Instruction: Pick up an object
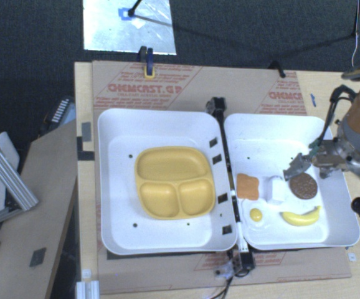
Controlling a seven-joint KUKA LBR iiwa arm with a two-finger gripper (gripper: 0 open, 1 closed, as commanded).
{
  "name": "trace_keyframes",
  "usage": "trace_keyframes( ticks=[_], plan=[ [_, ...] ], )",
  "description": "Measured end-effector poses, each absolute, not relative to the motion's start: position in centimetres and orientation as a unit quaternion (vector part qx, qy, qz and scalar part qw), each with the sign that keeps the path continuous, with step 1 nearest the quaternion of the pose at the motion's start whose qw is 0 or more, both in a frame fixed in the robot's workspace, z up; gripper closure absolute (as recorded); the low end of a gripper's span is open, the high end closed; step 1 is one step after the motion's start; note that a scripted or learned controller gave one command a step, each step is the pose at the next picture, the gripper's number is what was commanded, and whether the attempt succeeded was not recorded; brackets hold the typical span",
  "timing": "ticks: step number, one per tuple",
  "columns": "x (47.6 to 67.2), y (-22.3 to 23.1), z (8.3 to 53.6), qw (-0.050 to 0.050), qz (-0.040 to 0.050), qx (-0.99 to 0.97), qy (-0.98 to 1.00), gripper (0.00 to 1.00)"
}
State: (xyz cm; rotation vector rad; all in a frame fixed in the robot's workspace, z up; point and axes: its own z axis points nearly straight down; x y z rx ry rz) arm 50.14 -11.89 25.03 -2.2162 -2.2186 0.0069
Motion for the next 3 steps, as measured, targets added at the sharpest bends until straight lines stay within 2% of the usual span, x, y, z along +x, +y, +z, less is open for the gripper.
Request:
trace_keyframes(
  ticks=[1, 2, 3],
  plan=[
    [50.3, -11.9, 25.4, -0.001, -0.0005, -0.706, -0.708, 0.00],
    [49.4, -11.4, 20.3, 0.001, 0.0006, -0.706, -0.708, 0.00],
    [49.3, -11.6, 14.0, 0.002, 0.0012, -0.707, -0.707, 0.00]
  ],
)
